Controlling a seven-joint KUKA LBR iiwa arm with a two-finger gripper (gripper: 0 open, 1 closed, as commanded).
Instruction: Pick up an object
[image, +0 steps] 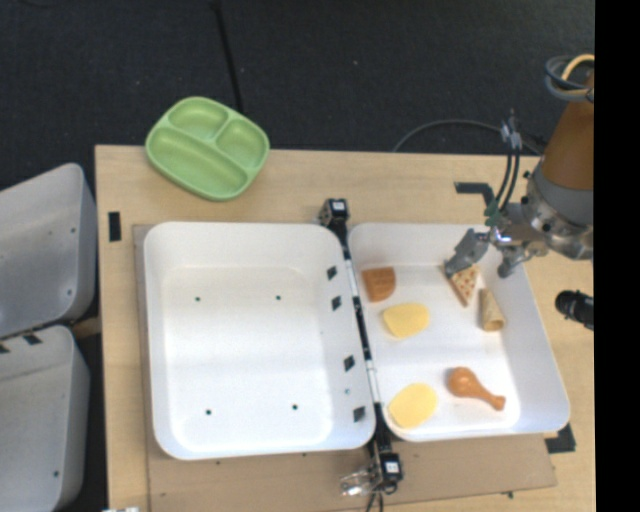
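- Cracker wedge (462, 287), upper right of right bin (530, 400); long axis near vertical in frame, narrow end up.
- Gripper (487, 254) just above it, fingers spread wide, holding nothing.
- Arm (570, 160) enters from frame's upper right.

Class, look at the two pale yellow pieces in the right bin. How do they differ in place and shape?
The upper yellow piece lies mid-bin, just below the brown block; the lower yellow piece lies near the front wall, left of the drumstick. The upper one looks a bit smaller and more lobed; the lower one rounder. Both are flat, pale yellow and lie free.
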